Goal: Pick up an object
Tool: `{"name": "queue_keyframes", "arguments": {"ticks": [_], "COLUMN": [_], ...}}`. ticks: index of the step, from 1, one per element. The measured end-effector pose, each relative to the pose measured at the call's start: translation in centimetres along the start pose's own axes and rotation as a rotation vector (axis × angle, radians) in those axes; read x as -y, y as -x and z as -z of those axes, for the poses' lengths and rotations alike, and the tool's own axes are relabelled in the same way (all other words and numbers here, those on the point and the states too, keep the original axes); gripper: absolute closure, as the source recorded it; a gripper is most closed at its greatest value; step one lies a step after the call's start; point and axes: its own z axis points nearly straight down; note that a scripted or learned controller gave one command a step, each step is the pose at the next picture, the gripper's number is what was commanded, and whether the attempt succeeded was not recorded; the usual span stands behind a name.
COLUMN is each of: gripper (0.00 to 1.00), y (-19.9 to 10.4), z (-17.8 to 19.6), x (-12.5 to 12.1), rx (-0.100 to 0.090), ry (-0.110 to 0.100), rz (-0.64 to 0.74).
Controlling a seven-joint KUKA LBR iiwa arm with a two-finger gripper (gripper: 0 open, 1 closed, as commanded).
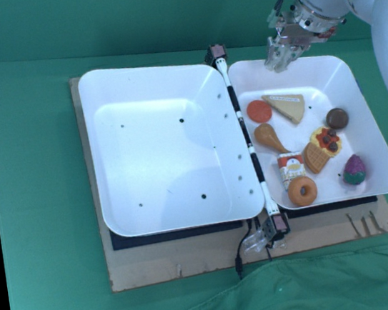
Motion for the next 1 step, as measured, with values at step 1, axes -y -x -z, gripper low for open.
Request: {"name": "queue_keyframes", "arguments": {"ticks": [1], "gripper": [1.0], "y": [0.52], "z": [6.77], "x": [-0.43], "rx": [0.0], "ry": [0.001], "rz": [0.001]}}
